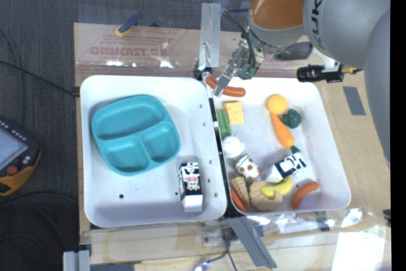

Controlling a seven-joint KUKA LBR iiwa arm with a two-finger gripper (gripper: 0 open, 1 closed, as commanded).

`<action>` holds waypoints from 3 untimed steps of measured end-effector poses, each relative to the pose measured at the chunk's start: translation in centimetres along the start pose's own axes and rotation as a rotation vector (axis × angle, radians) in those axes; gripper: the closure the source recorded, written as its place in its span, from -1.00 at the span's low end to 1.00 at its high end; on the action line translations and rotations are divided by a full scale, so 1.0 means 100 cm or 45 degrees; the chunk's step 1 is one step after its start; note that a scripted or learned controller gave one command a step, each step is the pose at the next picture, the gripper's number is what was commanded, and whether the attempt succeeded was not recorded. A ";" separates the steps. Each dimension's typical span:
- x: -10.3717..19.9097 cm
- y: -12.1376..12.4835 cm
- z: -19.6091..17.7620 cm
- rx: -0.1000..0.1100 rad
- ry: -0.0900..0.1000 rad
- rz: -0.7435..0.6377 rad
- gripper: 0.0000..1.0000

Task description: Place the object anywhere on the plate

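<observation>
A teal divided plate (133, 133) lies in the left bin (108, 206), toward its back left. A small cow-patterned carton (190, 186) stands in the same bin near the front right corner, apart from the plate. My gripper (229, 76) hangs over the back left corner of the right bin (333, 155), by the wall between the bins. Just below it lies an orange-red sausage (233, 92), and a second small orange piece (209, 80) shows at the bin corner. Nothing can be made out in the gripper.
The right bin holds several toy foods: a yellow cheese slab (235, 113), a green strip (223, 124), a carrot (282, 129), a lemon (276, 103), a banana (278, 188), another cow-patterned carton (290, 165). The arm's bulk (342, 3) looms over the back right.
</observation>
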State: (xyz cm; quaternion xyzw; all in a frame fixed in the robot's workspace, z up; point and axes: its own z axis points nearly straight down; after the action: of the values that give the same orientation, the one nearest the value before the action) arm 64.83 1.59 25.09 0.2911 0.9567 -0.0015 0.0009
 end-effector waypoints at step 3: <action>0.181 0.096 -0.042 -0.001 0.003 0.244 -1.00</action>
State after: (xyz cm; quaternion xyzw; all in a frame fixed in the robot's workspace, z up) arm 55.13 19.72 29.26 0.3813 0.9245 -0.0008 0.0002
